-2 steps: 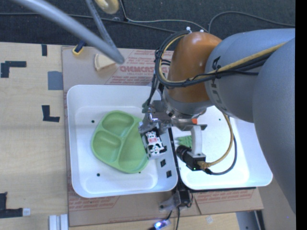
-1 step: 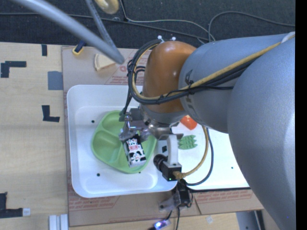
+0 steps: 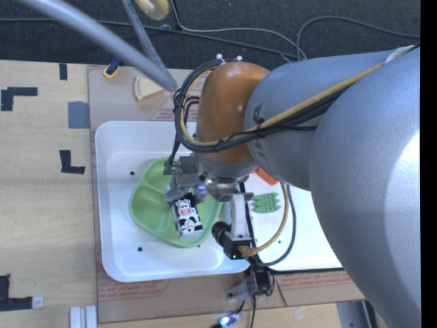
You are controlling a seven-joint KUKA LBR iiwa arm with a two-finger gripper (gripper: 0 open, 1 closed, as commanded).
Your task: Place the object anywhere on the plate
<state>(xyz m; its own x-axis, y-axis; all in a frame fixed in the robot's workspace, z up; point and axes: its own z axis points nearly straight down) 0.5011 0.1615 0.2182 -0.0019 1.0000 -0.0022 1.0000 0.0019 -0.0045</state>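
Note:
A green plate lies in the left white bin. On its right part rests a small black-and-white, cow-patterned object. My gripper hangs right over the top end of that object, under the orange wrist band. The wrist hides whether the gripper touches the object.
In the right bin lie a small green toy and an orange-red item, partly hidden by the arm. The big grey arm covers the right side. A tan piece lies on the bench behind the bins.

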